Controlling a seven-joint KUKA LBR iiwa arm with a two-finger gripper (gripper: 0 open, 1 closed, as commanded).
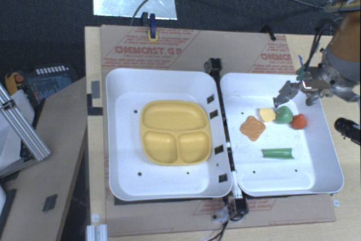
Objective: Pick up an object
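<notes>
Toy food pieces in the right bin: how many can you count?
5, clustered in the right bin: yellow piece, green round piece, red piece, orange piece, green stick nearest the front. The hand may hide more.

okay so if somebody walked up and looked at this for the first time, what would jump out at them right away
Probably the yellow divided tray, alone in the middle of the left bin, bright against the white. Next, the small cluster in the right bin: an orange piece, a pale yellow piece, a green round piece, a red piece and a green strip below them. The gripper hangs just above that cluster, reaching in from the right.
</notes>
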